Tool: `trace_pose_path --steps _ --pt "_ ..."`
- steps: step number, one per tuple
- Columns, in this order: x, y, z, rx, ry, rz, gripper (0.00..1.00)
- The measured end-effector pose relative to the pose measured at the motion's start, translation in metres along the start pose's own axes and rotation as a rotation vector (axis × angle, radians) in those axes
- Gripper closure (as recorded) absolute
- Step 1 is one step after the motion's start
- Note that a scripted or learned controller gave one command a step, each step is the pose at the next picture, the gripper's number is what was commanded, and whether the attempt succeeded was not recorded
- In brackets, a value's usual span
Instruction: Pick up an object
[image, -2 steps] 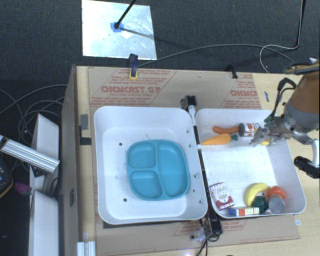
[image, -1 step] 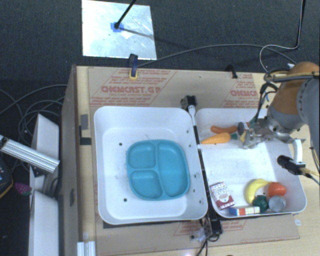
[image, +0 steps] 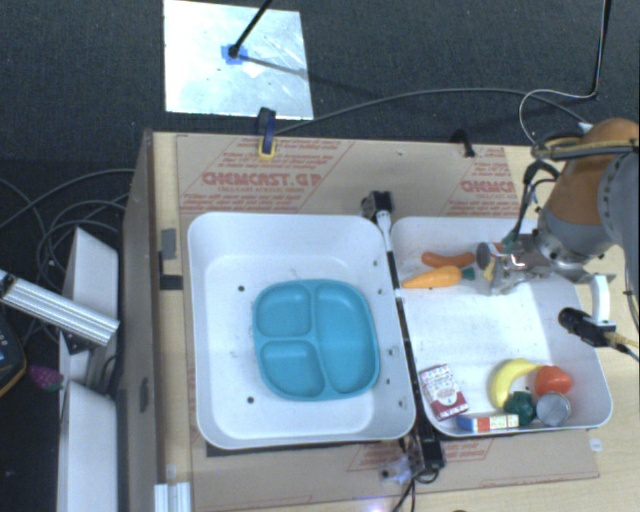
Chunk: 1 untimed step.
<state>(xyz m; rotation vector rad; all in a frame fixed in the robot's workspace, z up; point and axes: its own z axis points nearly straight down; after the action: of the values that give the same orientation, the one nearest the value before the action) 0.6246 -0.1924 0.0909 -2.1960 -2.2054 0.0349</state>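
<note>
The gripper (image: 497, 272) hovers at twelve o'clock in the right shallow white plastic bin (image: 600, 400); whether it's spread I cannot tell. The long orange plastic carrot (image: 432, 279) lies just beside it toward nine o'clock, so the approach step seems in hand; next, descend and close.

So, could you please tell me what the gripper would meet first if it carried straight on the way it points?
Probably the orange carrot: the gripper points left toward it in the right bin. Depth is unclear.
</note>
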Motion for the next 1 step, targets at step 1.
trace_pose_path --steps 1 --pt "0.0341 -0.0627 -0.0463 -0.04 -0.006 0.002 1.0"
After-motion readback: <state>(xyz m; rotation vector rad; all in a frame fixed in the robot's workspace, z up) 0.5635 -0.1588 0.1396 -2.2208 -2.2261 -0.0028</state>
